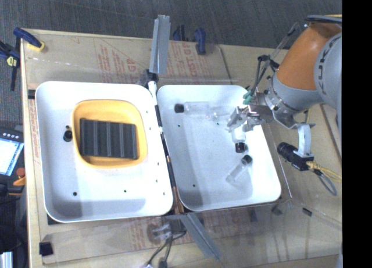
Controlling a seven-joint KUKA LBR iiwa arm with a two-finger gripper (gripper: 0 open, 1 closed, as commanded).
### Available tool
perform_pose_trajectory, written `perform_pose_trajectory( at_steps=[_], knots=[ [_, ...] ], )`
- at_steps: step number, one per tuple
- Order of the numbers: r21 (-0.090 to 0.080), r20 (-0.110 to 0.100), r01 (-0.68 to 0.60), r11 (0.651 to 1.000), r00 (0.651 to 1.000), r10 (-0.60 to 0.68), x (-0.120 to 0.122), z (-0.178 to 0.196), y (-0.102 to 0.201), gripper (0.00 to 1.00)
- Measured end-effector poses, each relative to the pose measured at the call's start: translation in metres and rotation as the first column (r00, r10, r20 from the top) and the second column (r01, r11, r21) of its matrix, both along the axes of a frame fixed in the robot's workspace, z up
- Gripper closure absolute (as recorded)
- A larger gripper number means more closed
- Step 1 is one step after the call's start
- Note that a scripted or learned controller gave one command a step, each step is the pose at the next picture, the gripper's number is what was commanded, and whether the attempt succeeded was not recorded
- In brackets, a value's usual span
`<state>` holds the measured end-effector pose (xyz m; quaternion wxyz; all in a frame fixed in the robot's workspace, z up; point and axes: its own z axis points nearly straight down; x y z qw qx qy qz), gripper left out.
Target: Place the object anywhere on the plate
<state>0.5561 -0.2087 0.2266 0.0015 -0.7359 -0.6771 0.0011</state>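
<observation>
Pincer [239, 122] hangs over the right bin [197, 194], can't tell how it's set. Clear bottle [238, 169] lies just below it, so it's lined up for a grab. Yellow plate [110, 109] waits left.

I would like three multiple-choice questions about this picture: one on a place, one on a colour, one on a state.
1. Which bin holds the plate?
A. left bin
B. right bin
C. neither

2. What colour is the plate's rim?
A. blue
B. yellow
C. red

3. Over which bin is the gripper?
A. left bin
B. right bin
C. outside both

Key: 1 A, the plate lies in the left bin. 2 B, its rim is yellow around a dark ribbed centre. 3 B, the gripper is over the right bin, near its far right side.
</observation>
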Motion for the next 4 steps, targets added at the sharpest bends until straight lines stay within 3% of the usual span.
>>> perform_pose_trajectory(
  at_steps=[1, 2, 3, 4],
  knots=[
    [0.002, -0.001, -0.256, 0.967, 0.967, 0.256, 0.021, -0.005, 0.083, 1.0],
    [0.0, 0.002, -0.395, 0.918, 0.918, 0.395, 0.06, -0.022, 0.13, 1.0],
    [0.002, 0.0, -0.575, 0.818, 0.818, 0.575, 0.051, -0.036, 0.19, 1.0],
    [0.001, 0.0, -0.575, 0.818, 0.818, 0.575, 0.051, -0.035, 0.19, 0.0]
  ],
)
